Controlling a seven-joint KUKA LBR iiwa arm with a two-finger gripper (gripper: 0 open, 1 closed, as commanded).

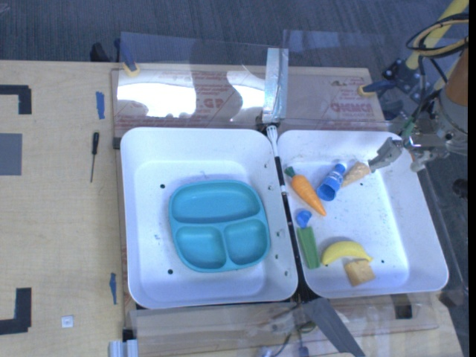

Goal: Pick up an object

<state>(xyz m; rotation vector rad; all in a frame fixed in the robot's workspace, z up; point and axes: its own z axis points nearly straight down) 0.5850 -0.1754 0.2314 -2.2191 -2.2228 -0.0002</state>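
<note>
Nearest me, at the front of the shallow white right-hand bin [428, 262], a tan bread-like chunk [361, 273] touches a yellow plastic banana [345, 251], with a green stick-shaped piece [308, 246] just to their left and a small blue cap [303, 218] beyond it. Further back lie an orange plastic carrot [306, 193] and a blue tube-shaped bottle [332, 181], while the left-hand white bin [141, 199] holds a teal three-compartment plastic tray [219, 224]. At the far right corner the grey two-finger gripper [378, 162] hangs beside a pale tan oblong piece [357, 172]; I cannot tell how its jaws stand or whether it touches that piece.
</note>
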